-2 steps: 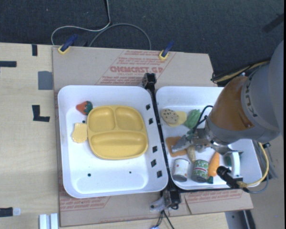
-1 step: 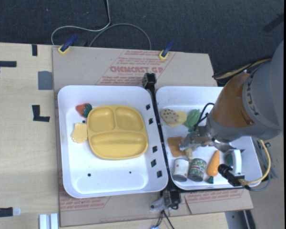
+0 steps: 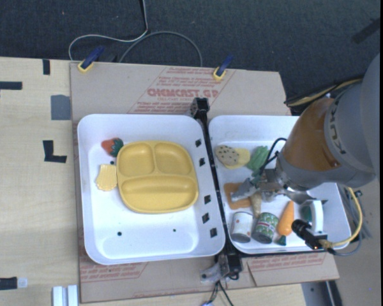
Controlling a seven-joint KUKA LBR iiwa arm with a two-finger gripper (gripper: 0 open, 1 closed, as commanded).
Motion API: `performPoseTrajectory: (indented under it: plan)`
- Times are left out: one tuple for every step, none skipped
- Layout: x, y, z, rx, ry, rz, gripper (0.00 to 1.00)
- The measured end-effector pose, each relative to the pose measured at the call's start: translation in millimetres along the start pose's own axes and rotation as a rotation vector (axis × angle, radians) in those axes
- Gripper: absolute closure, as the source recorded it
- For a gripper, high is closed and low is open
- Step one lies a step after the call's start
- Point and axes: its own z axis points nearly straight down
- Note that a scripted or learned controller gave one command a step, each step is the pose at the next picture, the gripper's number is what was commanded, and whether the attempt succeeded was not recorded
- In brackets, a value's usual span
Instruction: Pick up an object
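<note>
Candidate objects crowd right bin: orange flat piece under hand, small white cup, green-labelled can, carrot, pale spotted item, green item near far wall. Hand low over orange piece and cup; grip state: cannot tell, nothing visibly between them. Advice: choose one target, likely orange piece; centre over it, descend straight, avoid nudging cup and can just beside. Left bin: yellow divided plate, strawberry, yellow slice, well apart.
</note>
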Motion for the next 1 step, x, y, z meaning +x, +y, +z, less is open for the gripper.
performPoseTrajectory:
  plan:
    - [8.4,50.0,12.1,0.007,0.000,-0.002,0.00]
